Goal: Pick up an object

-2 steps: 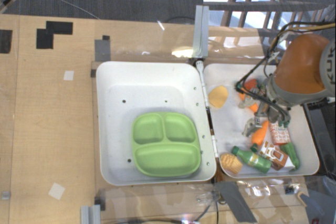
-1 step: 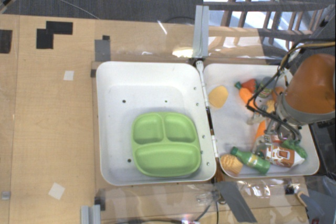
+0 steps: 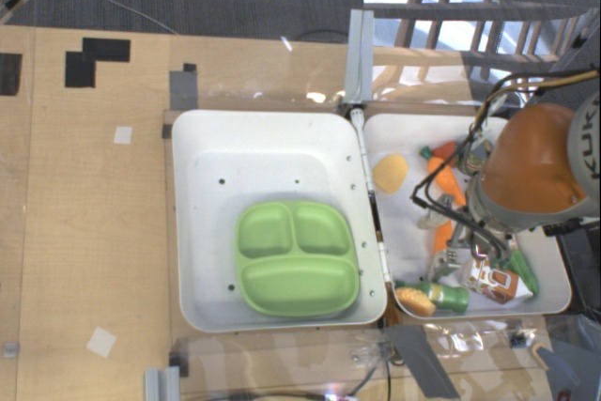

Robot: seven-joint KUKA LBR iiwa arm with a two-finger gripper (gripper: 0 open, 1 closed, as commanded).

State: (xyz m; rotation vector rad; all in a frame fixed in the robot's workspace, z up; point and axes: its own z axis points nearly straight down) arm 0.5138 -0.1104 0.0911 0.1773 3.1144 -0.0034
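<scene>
1. The bench (image 3: 84, 230) is the biggest thing. It holds two white bins side by side so the arm can reach both.
2. The arm (image 3: 531, 160) comes in from the right and hangs over the right bin (image 3: 399, 221). I think it is there to grab a toy.
3. The left bin (image 3: 202, 202) holds a green plate (image 3: 296, 256) lying flat.
4. The gripper (image 3: 460, 258) points down into the right bin. I cannot tell its state.
5. A small box (image 3: 496, 282) lies just right of the gripper. A green bottle (image 3: 449, 298) lies just near of it. An orange carrot (image 3: 449, 178) lies farther, and a yellow ball (image 3: 391, 172) lies far left.
</scene>
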